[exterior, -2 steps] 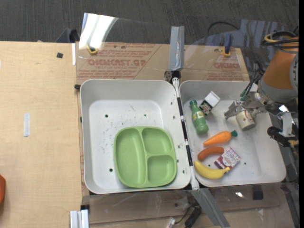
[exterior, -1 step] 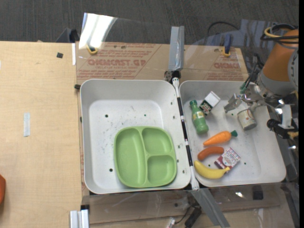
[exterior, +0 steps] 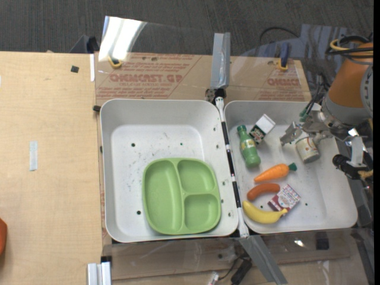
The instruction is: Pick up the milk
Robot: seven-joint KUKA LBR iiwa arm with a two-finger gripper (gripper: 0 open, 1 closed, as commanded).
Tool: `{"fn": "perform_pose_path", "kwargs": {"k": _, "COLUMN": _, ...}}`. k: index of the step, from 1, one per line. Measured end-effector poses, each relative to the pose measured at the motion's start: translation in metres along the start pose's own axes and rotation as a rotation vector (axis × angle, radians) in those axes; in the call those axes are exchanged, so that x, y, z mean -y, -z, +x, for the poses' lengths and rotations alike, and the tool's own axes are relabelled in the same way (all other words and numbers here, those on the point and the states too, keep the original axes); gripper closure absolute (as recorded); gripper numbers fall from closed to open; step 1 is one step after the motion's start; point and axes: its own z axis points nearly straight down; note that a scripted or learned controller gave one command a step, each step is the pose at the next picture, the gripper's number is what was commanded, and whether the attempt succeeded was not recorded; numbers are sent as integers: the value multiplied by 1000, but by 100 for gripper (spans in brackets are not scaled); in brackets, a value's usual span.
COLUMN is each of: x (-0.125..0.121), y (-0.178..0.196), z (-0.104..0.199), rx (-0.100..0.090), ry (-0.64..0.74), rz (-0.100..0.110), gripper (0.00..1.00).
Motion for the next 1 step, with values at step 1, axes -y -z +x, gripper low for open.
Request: {"fn": "perform_pose_path", "kwargs": {"k": 1, "x": 17, "y": 0, "z": 0, "rx": 1, "ry": -15, "rz": 0, "gripper": 0}}
